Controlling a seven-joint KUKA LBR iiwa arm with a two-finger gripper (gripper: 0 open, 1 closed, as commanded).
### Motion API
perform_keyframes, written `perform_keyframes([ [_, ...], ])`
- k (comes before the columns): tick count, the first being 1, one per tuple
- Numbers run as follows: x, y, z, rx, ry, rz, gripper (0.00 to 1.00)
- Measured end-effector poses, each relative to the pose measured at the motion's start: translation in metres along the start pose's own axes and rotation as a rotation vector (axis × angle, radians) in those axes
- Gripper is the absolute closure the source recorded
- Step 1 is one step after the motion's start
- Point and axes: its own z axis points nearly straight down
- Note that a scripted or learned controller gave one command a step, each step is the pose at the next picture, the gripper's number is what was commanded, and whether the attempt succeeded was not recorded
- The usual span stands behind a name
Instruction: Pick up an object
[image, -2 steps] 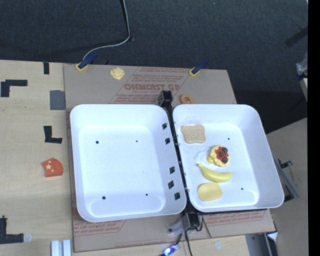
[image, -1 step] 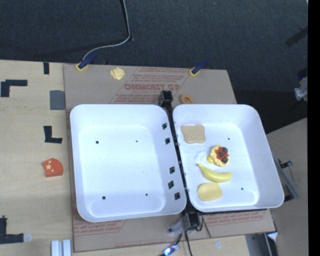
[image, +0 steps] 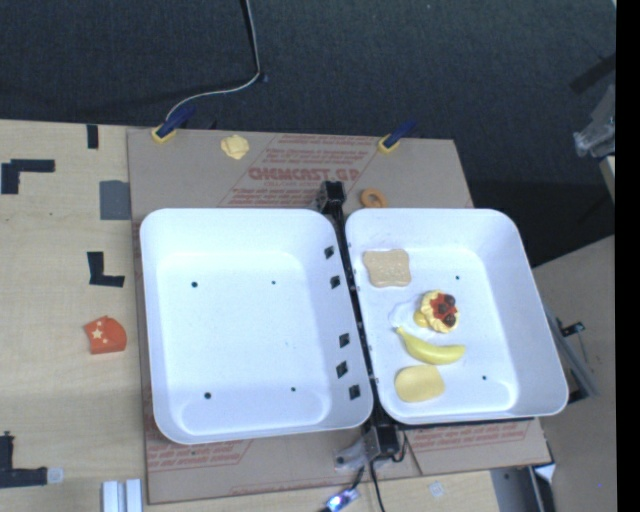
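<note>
Two shallow white plastic bins sat side by side; the right bin (image: 500, 250) held a tan slice of toy bread (image: 386, 268), a curved yellow toy banana (image: 432, 349), a pale yellow rounded lump (image: 419, 384) and a small yellow-and-red pastry (image: 437, 311).

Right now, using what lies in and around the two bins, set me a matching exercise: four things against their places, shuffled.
Things:
1. toast slice
2. banana
3. red block
4. small orange ring

Places:
A. on the cardboard just above the right bin
B. on the wooden bench left of the left bin
C. upper left part of the right bin
D. in the right bin, below the berry pastry

Pairs: 1-C, 2-D, 3-B, 4-A
</note>
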Motion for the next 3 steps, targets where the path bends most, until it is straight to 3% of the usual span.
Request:
perform_keyframes([
  [1,-0.065,0.000,-0.001,-0.001,-0.002,0.007,1.00],
  [2,-0.061,0.090,0.001,-0.002,-0.001,-0.002,1.00],
  [3,-0.019,0.039,-0.003,-0.002,0.002,-0.001,1.00],
])
